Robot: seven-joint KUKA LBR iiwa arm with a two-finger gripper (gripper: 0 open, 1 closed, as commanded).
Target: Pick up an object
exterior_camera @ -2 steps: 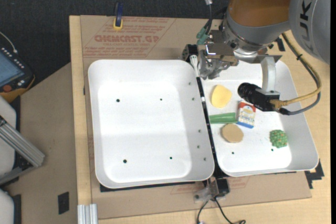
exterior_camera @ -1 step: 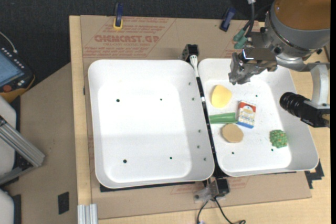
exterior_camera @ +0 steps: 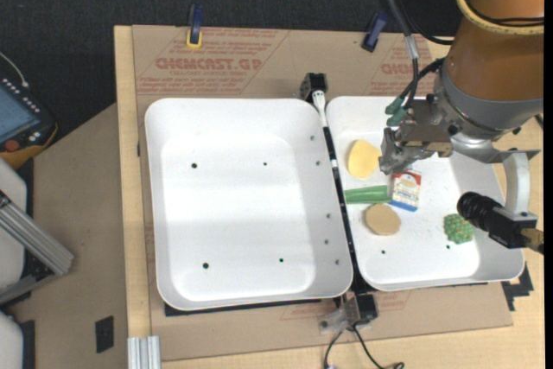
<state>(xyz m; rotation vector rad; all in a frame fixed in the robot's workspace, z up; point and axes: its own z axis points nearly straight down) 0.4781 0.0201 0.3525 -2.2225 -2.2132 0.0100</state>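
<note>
- We've got two white bins on the cardboard-topped bench: the left bin (exterior_camera: 233,203) fills the middle of the frame with loads of bare floor, while the right bin (exterior_camera: 432,268) holds everything.
- The two bins butt together along a black strip running down the middle, so that inner edge is tight.
- The gripper (exterior_camera: 396,158) sits low over the upper middle of the right bin, just right of the yellow piece (exterior_camera: 363,158); we honestly can't tell how it's set.
- Right below it there's a small red-and-white box (exterior_camera: 406,189), roughly upright in the frame, tilted slightly.
- The green stick (exterior_camera: 366,194) lies with its long axis left-right, one end near the bins' shared edge, the other by the box.
- A tan round piece (exterior_camera: 382,220) sits just under the stick, and a green knobbly thing (exterior_camera: 458,227) is over at the right.
- Open floor in the right bin is mostly along its lower edge.
</note>
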